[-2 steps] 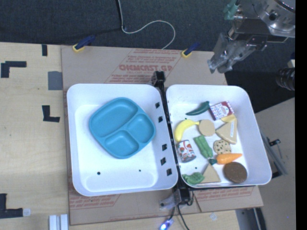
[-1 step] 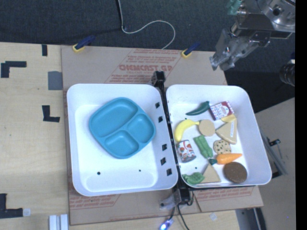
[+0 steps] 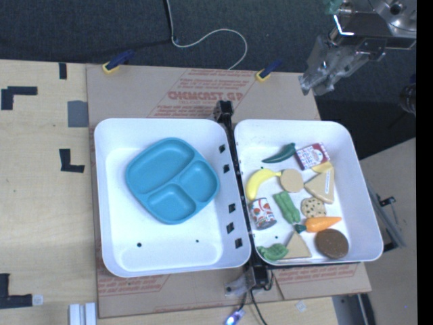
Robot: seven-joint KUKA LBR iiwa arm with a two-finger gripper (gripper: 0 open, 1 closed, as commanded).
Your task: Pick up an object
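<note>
Up at the far right, above the dark floor beyond the table (image 3: 40,181), my claw (image 3: 316,80) hangs well apart from both bins; whether it is apart or together I cannot tell, and nothing shows in it.

Nearest below me is the right bin (image 3: 362,202), which holds all the small toys. A green pepper (image 3: 279,154) lies at its far side, beside a red-and-white box (image 3: 311,156). Next comes a banana (image 3: 259,180), touching a tan round (image 3: 291,180), with a cheese wedge (image 3: 323,185) just right of that. A green pod (image 3: 287,207) lies in the middle, between a small can (image 3: 262,213) and a cracker (image 3: 312,206). A carrot (image 3: 319,223) lies just nearer, above a brown disc (image 3: 332,243). A pale wedge (image 3: 297,246) and a leafy green (image 3: 272,252) sit at the near edge.

The left bin (image 3: 111,141) touches the right one along a black hinge and holds a blue tray (image 3: 172,179) with three compartments. Cardboard (image 3: 196,93) lies under both bins.
</note>
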